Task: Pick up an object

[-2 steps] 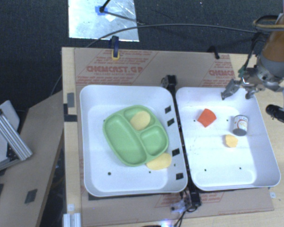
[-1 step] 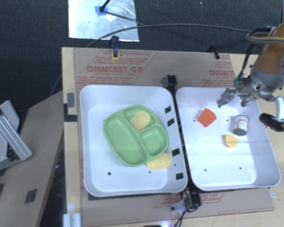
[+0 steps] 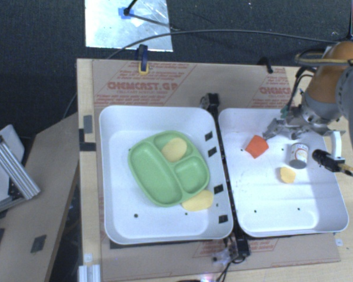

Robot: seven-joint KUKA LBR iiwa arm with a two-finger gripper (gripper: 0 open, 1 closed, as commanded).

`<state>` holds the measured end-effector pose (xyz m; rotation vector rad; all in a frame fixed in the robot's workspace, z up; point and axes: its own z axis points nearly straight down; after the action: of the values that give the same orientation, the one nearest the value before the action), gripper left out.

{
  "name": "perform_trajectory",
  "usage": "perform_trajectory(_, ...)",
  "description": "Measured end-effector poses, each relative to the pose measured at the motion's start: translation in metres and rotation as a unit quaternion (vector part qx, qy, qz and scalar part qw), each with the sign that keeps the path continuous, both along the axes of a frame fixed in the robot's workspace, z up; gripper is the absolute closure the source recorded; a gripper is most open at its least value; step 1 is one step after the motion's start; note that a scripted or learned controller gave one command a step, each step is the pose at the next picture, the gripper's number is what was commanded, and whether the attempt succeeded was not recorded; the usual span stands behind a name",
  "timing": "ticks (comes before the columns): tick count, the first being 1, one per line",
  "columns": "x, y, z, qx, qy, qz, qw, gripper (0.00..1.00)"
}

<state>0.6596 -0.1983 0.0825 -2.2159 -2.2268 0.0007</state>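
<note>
Nearest the camera, the small yellow piece (image 3: 287,174) lies just below the gripper (image 3: 298,153), whose fingers pinch the white cylinder (image 3: 298,154), right of the orange block (image 3: 256,146).

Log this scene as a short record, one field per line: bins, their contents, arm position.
left bin: green divided plate, yellow piece in its top compartment, second yellow piece beside the plate's lower edge
right bin: orange block, small yellow chunk, small white cylinder
gripper: over the right bin's upper part, near the cylinder
</note>
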Motion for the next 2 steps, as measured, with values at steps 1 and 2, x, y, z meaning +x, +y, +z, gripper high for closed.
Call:
perform_trajectory(1, 0.002, 0.0, 0.015, -0.0012, -0.004, 0.001, 1.0, 1.0)
perform_trajectory(2, 0.008, 0.003, 0.08, -0.001, -0.004, 0.0, 1.0, 1.0)
